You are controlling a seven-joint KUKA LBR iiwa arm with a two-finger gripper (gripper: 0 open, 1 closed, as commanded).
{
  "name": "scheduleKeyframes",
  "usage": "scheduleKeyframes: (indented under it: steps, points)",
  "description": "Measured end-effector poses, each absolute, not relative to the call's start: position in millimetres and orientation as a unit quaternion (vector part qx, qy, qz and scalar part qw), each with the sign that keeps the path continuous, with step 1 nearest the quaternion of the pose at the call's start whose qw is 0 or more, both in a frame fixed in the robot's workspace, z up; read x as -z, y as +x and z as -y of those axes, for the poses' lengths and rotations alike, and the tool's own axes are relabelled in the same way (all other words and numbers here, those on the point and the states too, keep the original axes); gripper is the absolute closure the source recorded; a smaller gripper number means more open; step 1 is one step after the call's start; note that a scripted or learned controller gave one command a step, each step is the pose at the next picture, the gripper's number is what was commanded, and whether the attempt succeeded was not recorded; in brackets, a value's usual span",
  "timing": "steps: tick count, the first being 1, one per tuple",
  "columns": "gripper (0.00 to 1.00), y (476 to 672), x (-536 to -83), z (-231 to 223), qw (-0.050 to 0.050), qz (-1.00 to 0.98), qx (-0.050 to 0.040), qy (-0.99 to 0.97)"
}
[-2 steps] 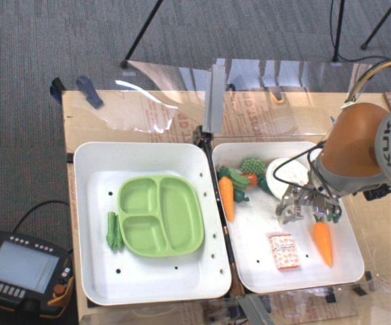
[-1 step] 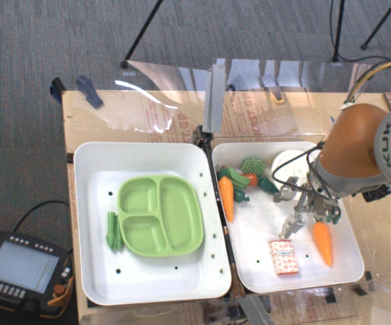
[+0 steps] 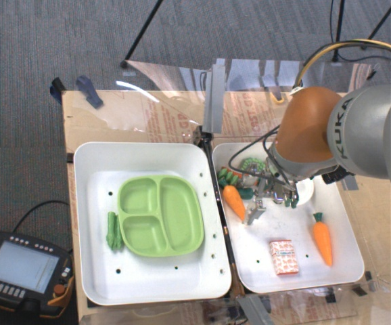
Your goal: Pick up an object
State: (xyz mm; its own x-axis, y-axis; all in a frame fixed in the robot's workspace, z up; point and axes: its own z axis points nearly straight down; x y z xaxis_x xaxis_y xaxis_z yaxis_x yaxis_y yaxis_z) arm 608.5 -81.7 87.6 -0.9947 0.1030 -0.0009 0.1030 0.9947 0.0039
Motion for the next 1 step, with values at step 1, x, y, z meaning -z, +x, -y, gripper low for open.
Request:
scheduleKeyframes:
  steps: [1]
  points:
    - [0.0, 527.8, -86.8, 111.8, 0.0, -1.0, -0.0006, -0.026]
